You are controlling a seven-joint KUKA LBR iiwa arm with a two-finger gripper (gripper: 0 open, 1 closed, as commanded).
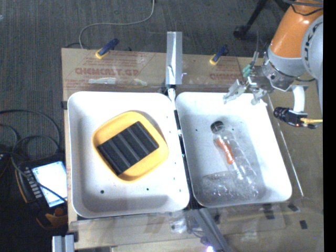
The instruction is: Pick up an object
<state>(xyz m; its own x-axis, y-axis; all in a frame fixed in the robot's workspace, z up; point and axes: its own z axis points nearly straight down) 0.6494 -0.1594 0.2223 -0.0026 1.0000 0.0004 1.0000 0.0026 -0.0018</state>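
A clear plastic bottle (232, 148) with a dark cap and an orange strip inside lies in the right bin (273, 140), cap toward the back. A crumpled clear plastic piece (227, 187) lies near that bin's front wall. In the left bin (84, 177) rests a yellow tray-like object with a black ribbed top (129, 145). My gripper (244, 92) hangs above the right bin's back rim, well behind the bottle, with its fingers spread open and nothing between them.
A metal post (174, 56) stands at the back between the two bins. Two clamps (106, 48) with blue handles hold the cardboard backing. A tablet and cables (44, 182) lie on the floor at the left.
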